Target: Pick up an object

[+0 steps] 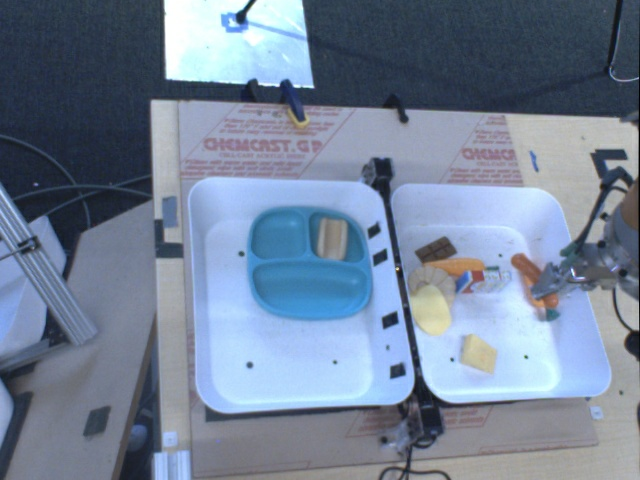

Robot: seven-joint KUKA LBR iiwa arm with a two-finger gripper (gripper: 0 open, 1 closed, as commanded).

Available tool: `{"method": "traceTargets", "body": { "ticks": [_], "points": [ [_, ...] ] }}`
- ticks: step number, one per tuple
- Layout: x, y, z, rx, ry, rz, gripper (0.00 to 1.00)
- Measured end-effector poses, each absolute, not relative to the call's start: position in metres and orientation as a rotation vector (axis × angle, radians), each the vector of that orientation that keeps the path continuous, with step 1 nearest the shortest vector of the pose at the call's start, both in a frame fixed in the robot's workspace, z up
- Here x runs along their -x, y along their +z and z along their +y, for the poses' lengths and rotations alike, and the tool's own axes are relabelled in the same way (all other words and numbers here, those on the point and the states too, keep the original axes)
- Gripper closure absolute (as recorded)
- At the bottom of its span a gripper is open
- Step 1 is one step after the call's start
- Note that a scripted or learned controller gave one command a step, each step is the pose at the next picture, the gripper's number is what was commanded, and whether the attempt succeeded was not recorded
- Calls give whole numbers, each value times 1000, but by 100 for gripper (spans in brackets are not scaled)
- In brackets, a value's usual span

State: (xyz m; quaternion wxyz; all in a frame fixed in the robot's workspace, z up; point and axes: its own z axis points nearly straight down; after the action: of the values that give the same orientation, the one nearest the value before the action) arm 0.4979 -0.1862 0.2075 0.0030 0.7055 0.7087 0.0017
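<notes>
Left bin: a shallow white tray on the bench, touching the right bin along a dark centre strip set with black clips.

Blue plate: a divided teal plate lying near the middle of the left bin, with one large compartment and two small ones along its far side.

Tan block: stands in the plate's small compartment at about 1 o'clock from the plate's middle; it looks like a slice of toy bread.

Right bin: the white tray that bears the loose toy food.

Brown piece: a dark flat bar at about 10 o'clock in the right bin.

Orange piece: an elongated orange shape just beside the brown piece, at its 5 o'clock.

Yellow round: a pale yellow disc near the bin's left wall, at 8 o'clock from the bin's middle.

Yellow wedge: a cheese-like block at 6 o'clock in the right bin, apart from the others.

Carrot: an orange stick at 3 o'clock in the right bin, lying slantwise, its lower end under the gripper.

Gripper: low over the carrot at the bin's right side, the arm coming in from 3 o'clock.

Pincer state: cannot tell; the tips blur into the carrot.
</notes>
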Motion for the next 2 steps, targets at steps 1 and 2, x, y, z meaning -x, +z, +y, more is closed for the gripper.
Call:
{"method": "traceTargets", "body": {
  "ticks": [1,2],
  "points": [
    [-499,226,-186,-2213,4,2224,100],
    [-539,236,-151,-2208,6,2229,100]
  ]
}}
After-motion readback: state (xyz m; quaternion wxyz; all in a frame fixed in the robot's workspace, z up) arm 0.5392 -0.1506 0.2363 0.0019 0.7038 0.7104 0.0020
